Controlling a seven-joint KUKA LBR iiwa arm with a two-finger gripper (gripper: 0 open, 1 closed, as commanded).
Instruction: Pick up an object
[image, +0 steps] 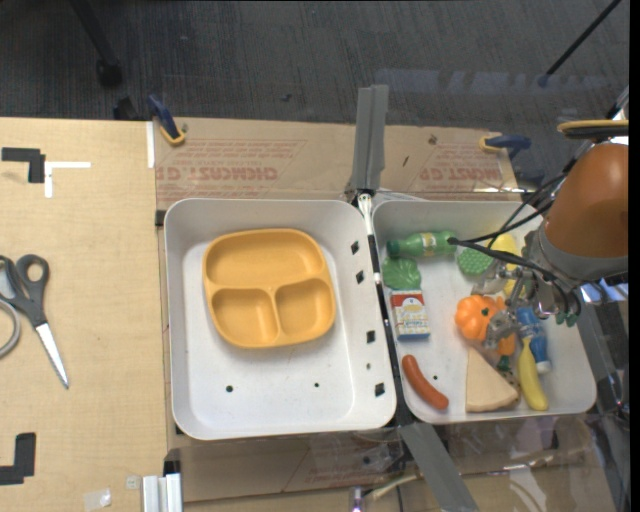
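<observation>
A small orange pumpkin (472, 316) sits upright in the right bin (440, 222), between a carton (409, 313) and a banana (529, 379).

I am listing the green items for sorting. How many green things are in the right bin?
3. A green bottle lies near the far wall, a green leafy item sits just below its cap end, and another green piece is right of the bottle. The arm may hide others.
</observation>
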